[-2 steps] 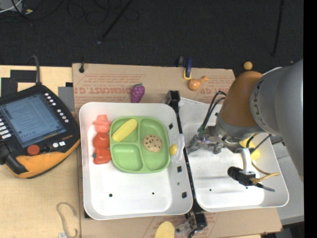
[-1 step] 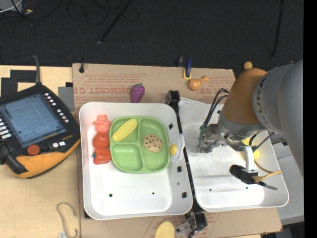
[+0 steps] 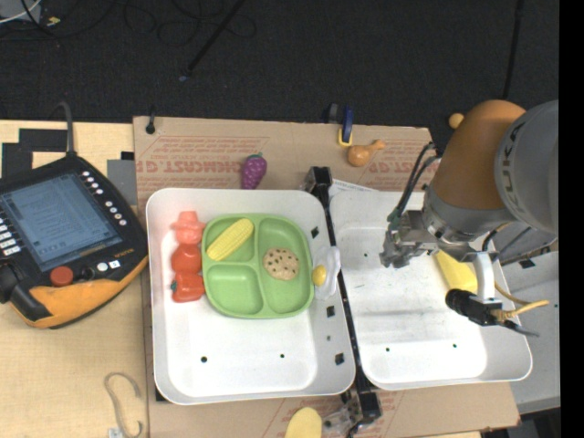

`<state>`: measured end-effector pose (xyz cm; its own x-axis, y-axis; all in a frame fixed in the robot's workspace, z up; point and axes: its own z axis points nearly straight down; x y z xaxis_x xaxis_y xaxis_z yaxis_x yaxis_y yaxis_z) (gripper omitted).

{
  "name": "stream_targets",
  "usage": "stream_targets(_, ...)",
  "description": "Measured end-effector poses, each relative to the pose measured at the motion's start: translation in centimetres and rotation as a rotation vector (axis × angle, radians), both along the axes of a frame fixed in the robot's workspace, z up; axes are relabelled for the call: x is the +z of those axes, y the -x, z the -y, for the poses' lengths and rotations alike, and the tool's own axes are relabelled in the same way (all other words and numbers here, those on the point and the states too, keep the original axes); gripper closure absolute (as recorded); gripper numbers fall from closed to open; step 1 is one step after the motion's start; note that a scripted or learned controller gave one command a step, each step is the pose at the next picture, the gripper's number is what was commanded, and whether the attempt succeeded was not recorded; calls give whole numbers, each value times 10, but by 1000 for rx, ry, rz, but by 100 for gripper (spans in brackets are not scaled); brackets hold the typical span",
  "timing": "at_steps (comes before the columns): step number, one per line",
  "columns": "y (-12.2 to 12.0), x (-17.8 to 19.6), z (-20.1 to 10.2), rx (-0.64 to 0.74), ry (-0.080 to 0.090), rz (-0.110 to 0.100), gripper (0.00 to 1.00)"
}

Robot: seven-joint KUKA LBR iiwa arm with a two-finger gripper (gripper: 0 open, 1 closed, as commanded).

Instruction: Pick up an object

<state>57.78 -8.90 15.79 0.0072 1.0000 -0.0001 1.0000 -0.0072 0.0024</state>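
- Yellow toy [image 3: 453, 270]: lying in the white bin [image 3: 411, 359] under the claw [image 3: 399, 252], just beside the claw on its arm side and partly tucked beneath the wrist.
- Claw spread or pressed together: cannot tell from this angle.
- Recommended: centre over the toy, grip across its narrow width, descend straight.
- Bare bin floor open on the claw's near side.
- Keep clear of the bin rim between the claw and the green plate [image 3: 246, 295].

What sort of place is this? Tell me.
Likely a robotics lab bench: a teach pendant beside the left bin, toy corn on a green plate, and the arm over the right bin.
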Motion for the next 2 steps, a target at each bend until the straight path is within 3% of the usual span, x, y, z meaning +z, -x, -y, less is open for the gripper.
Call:
stream_targets(1,9,51,5,-2,0,0,100)
stream_targets(2,9,70,6,2,-1,-2,100)
